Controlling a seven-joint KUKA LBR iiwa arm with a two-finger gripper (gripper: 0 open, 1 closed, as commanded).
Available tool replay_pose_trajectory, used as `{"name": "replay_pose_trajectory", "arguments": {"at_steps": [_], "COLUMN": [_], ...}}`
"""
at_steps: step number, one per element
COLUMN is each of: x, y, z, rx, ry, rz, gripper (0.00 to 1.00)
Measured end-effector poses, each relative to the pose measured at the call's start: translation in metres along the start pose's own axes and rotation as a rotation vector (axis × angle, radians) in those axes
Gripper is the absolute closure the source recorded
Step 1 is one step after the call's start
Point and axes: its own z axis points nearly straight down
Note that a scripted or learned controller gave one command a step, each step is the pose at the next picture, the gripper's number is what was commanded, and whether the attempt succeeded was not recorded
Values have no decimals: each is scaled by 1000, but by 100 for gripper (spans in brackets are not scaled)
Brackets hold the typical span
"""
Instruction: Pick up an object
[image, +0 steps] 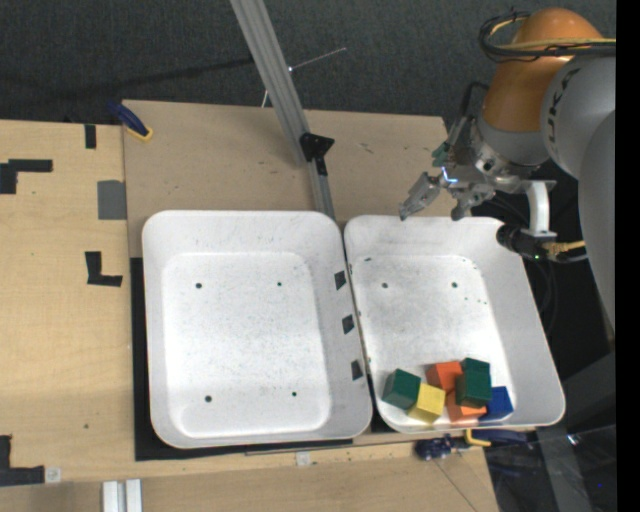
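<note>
Metal gripper (436, 201) — fingers spread, bare — above right bin's (520, 300) far rim; coloured blocks (450, 390) well apart.

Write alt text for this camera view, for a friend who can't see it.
A robot arm's open gripper hovers above the far edge of the right white bin, holding nothing. Small colored blocks, green, yellow, orange and blue, huddle in that bin's near corner. The left white bin sits beside it on a wooden bench.

No readable text here: nothing legible on the bins, the blocks, the bench or the arm.
</note>
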Motion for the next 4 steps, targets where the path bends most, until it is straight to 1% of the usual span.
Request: {"name": "replay_pose_trajectory", "arguments": {"at_steps": [1, 2, 3, 4], "x": [1, 5, 6, 4], "y": [-11, -11, -10, 0], "z": [52, 96, 83, 25], "rx": [0, -1, -5, -12], "ry": [0, 0, 2, 1], "rz": [1, 0, -2, 0], "gripper": [0, 0, 100, 100]}}
